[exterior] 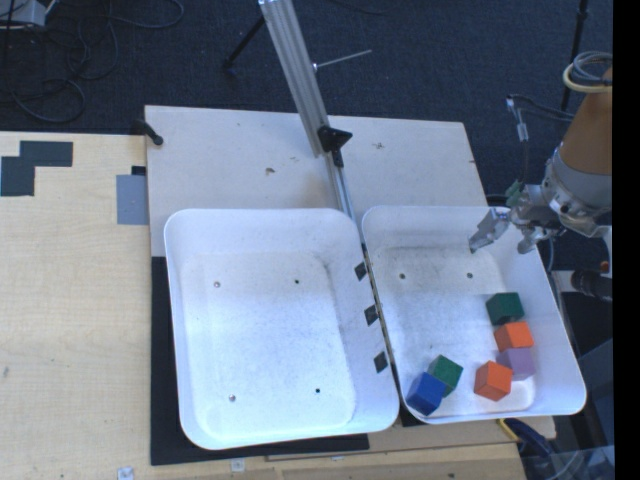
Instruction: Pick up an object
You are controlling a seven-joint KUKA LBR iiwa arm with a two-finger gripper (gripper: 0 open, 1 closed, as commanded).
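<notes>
Pincer [505, 230] fingers apart, nothing between them. Nearest target, dark green block [505, 307], lies below pincer toward camera, well apart.

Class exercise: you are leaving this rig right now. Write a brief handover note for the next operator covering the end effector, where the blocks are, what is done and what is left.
End effector: over the far right edge of the right bin, holding nothing; whether it is open or shut is unclear.
Blocks: all in the right bin's near right corner. Dark green block farthest back, orange block and lilac block just in front of it, red-orange block, then green block and blue block to the left.
Done: nothing picked.
Left: descend on one block, grasp and lift.
</notes>
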